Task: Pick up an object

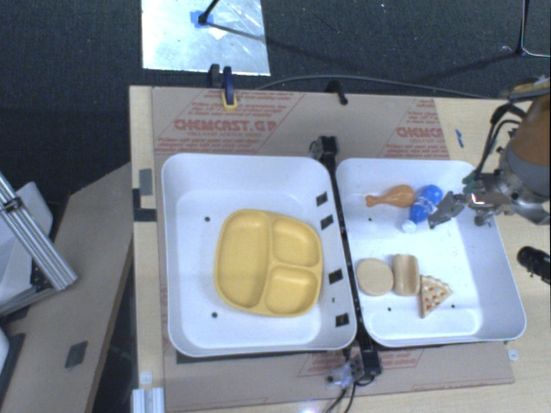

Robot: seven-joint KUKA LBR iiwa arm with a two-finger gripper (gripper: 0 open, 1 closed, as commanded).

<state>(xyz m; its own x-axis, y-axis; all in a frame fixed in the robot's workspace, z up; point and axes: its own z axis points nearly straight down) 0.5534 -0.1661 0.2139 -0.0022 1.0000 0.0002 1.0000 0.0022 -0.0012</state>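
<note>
Two shallow white plastic bins sit side by side on the bench, and we log their contents in turn. In the left bin point(185, 188) we see one yellow plastic divided plate point(268, 262) with three compartments, lying flat near the bin's middle. The right bin point(495, 304) holds five small items. Toward its far side we note an orange-brown toy chicken drumstick point(392, 198), lying with its thin end pointing toward the divider between the bins. Just beside its thick end lies a small blue toy bottle with a pale cap end point(424, 203); whether the two touch, we cannot tell. Nearer the camera we record a row of three: a round tan toy biscuit point(374, 276), a light brown toy bread loaf point(405, 274) close against it, and a triangular toy pizza slice with red spots point(433, 295) just to the right of the loaf. The grey arm with its orange band enters from the right, and its two-finger gripper point(461, 206) hangs over the far right part of the right bin, just beside the blue bottle. We see dark fingers point(442, 212) angled toward the bottle, but how far apart they stand we cannot tell, and we see nothing between them.
</note>
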